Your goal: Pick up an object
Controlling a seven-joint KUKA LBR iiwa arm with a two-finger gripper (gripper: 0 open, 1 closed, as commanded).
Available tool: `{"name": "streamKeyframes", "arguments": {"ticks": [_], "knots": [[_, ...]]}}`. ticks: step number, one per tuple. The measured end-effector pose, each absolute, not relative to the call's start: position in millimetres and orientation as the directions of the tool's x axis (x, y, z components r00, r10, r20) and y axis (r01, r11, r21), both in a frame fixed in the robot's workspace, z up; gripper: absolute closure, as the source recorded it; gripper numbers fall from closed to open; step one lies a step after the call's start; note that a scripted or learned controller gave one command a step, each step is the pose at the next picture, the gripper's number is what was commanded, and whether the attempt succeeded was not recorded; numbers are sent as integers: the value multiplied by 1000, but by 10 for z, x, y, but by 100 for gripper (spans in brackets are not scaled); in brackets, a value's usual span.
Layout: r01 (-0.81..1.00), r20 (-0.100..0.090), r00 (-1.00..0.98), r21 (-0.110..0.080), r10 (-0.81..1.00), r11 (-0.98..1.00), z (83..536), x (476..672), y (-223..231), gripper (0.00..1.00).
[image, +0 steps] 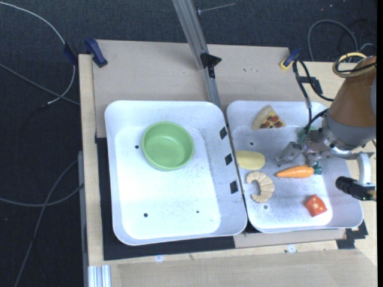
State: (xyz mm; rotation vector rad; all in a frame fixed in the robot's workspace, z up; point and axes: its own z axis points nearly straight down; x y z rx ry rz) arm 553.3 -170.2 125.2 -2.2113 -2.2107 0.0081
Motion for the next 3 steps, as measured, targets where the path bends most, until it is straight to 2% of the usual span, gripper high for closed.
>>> {"name": "streamKeyframes", "arguments": {"ticks": [1, 2, 3], "knots": [[1000, 5, 1, -2, 1000, -1, 1426, 5560, -1707, 100], [1000, 0, -2, 8, 1000, 2, 2086, 5612, -1691, 100], [1000, 0, -2, 9, 1000, 2, 2751, 5613, -1641, 100]]}}
